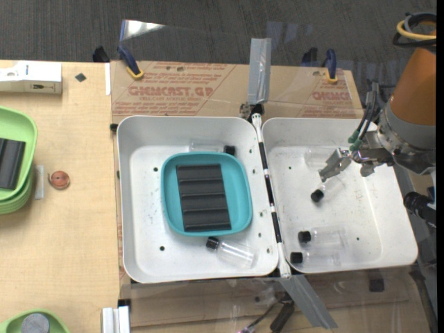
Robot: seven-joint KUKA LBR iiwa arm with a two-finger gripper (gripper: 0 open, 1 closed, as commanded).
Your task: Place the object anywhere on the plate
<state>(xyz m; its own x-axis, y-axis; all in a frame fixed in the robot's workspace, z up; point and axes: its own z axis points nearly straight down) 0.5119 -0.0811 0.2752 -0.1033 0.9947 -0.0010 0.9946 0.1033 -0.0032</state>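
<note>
One clear tube (320,240) lay in the right bin (388,255), nearer the front than the gripper (327,172) and apart from it. Its black cap pointed left, its length across the bin. Whether the gripper was open or closed, I couldn't tell.

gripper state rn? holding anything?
gripper: over the right bin, above a small black object; open or shut cannot be told, and nothing shows between its fingers.

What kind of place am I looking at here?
Most likely a robot test lab: a grey and orange arm reaches over two white bins on a wooden bench, with clear panels clamped behind.
</note>
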